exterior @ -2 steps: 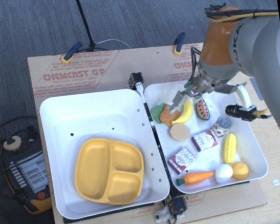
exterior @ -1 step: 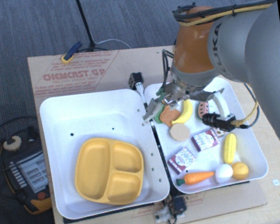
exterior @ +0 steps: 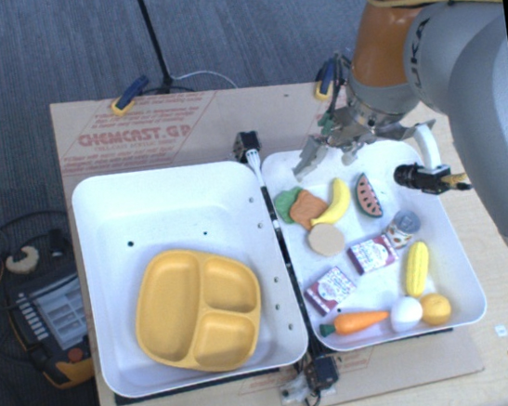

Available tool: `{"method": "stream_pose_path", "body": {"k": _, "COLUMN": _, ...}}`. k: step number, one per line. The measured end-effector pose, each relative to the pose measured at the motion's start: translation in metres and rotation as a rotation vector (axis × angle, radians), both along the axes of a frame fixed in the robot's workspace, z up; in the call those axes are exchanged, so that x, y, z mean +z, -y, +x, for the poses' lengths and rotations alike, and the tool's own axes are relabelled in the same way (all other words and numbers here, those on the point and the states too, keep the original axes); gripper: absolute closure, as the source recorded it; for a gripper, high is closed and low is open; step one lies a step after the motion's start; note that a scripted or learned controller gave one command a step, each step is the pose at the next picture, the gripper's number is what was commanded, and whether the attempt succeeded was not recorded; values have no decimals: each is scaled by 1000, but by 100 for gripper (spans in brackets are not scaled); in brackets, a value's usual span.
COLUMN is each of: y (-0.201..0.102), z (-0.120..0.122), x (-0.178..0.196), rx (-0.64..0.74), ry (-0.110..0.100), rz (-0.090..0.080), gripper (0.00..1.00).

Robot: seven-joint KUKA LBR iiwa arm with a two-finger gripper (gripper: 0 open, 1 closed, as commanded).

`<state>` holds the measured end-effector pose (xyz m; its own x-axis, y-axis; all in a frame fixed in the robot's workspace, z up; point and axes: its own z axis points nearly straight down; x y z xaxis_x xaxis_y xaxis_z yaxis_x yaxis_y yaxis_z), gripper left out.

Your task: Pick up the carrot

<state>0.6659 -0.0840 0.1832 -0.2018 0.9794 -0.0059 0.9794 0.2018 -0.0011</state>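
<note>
The carrot (exterior: 360,321), orange with a green tip, lies flat at the front edge of the right bin (exterior: 467,285), between a small carton and a white egg. My gripper (exterior: 324,148) hangs over the back left corner of that bin, far behind the carrot. Its fingers (exterior: 305,163) are spread open with nothing between them.
The right bin also holds a banana (exterior: 335,203), a watermelon slice (exterior: 367,195), a green and orange piece (exterior: 298,206), a tan disc (exterior: 327,239), two cartons (exterior: 374,253), a yellow corn (exterior: 416,268), an egg (exterior: 405,314) and a lemon (exterior: 436,310). A yellow divided plate (exterior: 198,306) lies in the left bin (exterior: 106,218).
</note>
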Motion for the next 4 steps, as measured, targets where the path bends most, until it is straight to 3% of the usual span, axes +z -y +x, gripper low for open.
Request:
{"method": "stream_pose_path", "body": {"k": 1, "y": 22, "z": -78, "x": -61, "rx": 163, "ry": -9, "rz": 5, "gripper": 0}}
{"method": "stream_pose_path", "body": {"k": 2, "y": 19, "z": -48, "x": -93, "rx": -28, "ry": 3, "rz": 5, "gripper": 0}}
{"method": "stream_pose_path", "body": {"k": 3, "y": 19, "z": -46, "x": -81, "rx": -26, "ry": 14, "rz": 1, "gripper": 100}}
{"method": "stream_pose_path", "body": {"k": 4, "y": -16, "z": -54, "x": 146, "rx": -101, "ry": 19, "rz": 1, "gripper": 100}}
